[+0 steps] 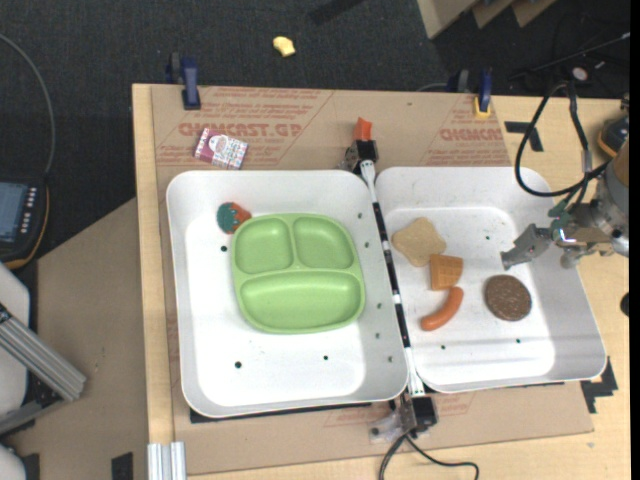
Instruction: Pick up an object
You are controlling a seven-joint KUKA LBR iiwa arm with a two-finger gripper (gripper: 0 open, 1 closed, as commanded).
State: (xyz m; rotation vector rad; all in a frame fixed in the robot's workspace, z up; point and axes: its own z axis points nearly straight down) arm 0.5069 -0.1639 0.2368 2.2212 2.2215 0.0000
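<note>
Camera view, near edge first: cable and clamp (418,415) at the seam where the two bins meet. Left bin (200,358) holds a green tray (297,271), three compartments, nothing in them afaict. A small red-green item (233,216) sits just beside the tray's far-left corner, touching or nearly so.

Right bin (560,353) has the pickable stuff: sausage (441,310) nearest, then a round brown disc (508,297) to its right, an orange wedge (446,270) just above the sausage, and a tan bread-like piece (418,239) touching the wedge's far side.

Gripper (535,243) comes in over the right bin's right rim, above and just beyond the disc, apart from it. Fingers look spread w/ nothing between them, though the angle is poor, so that's a probable read. No object is lifted; all lie flat on the bin floor.

Progress: approach stage only. Descent, closing and lift are all left. Disc looks the nearest candidate.

Further back: pink card (220,147) on the board, blue clamps at the far edge, yellow scrap (285,45) on the dark floor.
</note>
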